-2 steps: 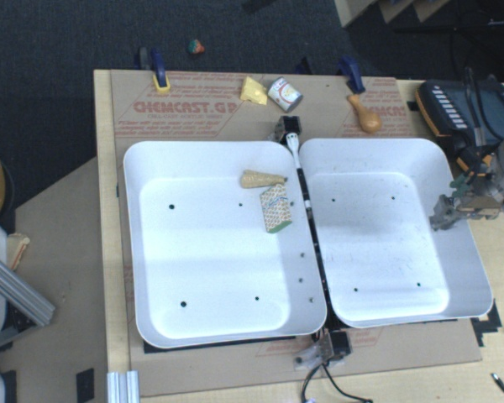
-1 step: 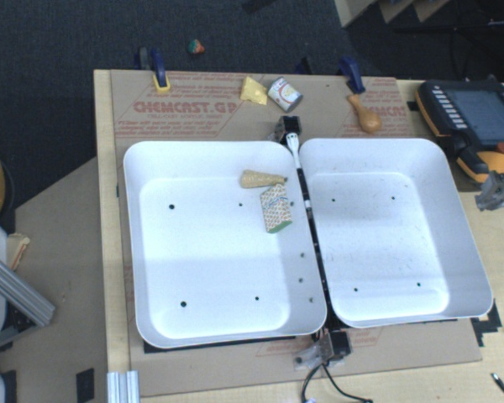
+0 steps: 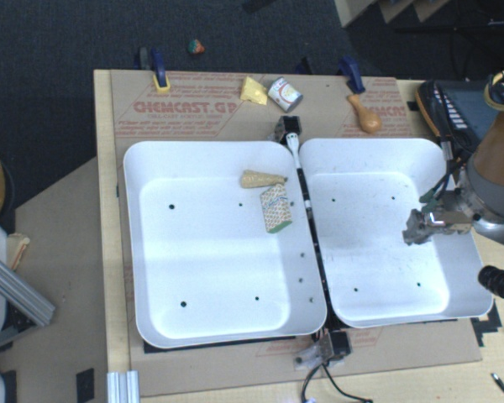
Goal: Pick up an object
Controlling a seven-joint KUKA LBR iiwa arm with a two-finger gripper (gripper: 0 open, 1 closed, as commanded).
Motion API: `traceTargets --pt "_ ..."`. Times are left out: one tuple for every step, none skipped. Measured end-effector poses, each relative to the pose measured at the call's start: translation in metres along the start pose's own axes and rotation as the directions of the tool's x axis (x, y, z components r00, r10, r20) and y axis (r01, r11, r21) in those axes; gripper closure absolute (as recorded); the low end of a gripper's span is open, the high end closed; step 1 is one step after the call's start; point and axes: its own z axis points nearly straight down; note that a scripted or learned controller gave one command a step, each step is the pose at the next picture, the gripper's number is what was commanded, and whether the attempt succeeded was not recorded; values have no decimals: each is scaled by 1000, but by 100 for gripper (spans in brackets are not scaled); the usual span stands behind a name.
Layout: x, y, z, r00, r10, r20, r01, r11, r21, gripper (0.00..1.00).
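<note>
Camera view shows the hand (image 3: pixel 418 227) low over the right bin (image 3: pixel 378 300); whether it is apart or together cannot be told. The patterned packet (image 3: pixel 275 207) and tan cone (image 3: pixel 261 179) lie well left, in the left bin (image 3: pixel 202 300), across the divide.

Robotics lab: clamped bench (image 3: pixel 193 107), twin bins (image 3: pixel 143 250).

Even, bright overhead light; soft shadows, slightly blurred, perhaps mild glare.
</note>
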Motion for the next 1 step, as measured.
traceTargets --pt "-97 9 -43 1000 13 13 -12 1000 -16 100"
